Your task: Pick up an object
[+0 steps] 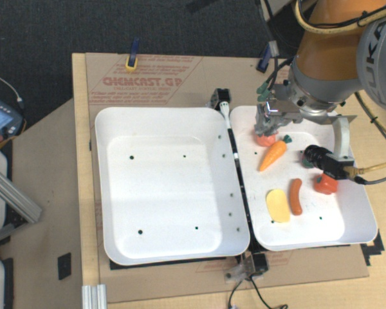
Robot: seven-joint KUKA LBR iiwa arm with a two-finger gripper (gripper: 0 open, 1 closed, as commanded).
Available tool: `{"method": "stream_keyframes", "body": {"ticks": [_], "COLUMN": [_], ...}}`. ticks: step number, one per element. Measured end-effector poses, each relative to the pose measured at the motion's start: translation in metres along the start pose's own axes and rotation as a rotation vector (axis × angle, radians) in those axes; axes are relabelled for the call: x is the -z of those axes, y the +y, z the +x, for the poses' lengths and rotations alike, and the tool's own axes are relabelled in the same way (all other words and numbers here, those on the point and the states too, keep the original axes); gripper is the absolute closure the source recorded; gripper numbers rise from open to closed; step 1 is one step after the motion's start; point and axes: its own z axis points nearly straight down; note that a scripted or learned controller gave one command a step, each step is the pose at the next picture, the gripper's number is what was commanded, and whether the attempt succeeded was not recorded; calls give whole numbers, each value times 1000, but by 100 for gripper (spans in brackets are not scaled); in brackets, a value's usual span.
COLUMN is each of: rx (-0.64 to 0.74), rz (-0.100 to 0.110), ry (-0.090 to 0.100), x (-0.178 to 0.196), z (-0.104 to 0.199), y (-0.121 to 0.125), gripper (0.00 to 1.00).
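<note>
Overhead, the grey-and-orange arm (338,37) reaches in from the right and hangs its gripper (268,122) low over the far left corner of the right bin (347,234). The gripper sits directly above a small pink-red lump (266,139), hiding its top. Whether the gripper is wide or narrow, or touching the lump, cannot be told from this angle. An orange carrot (273,155) lies tilted just beside the lump, its green tip pointing towards the arm. Nearer the front of the bin, a yellow piece (278,206) and a brown-red sausage (296,196) lie side by side, close but apart. A red item (326,185) sits by the right wall, partly hidden. The left bin (161,192) adjoins along a dark seam. Both bins rest on a printed cardboard sheet (148,79), where a blue-and-yellow clip (133,56) grips the far edge.
</note>
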Motion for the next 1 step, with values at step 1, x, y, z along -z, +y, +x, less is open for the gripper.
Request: {"method": "stream_keyframes", "body": {"ticks": [1], "rx": [-14], "rz": [4], "ry": [-4], "x": [70], "z": [-102], "y": [-43], "gripper": [100]}}
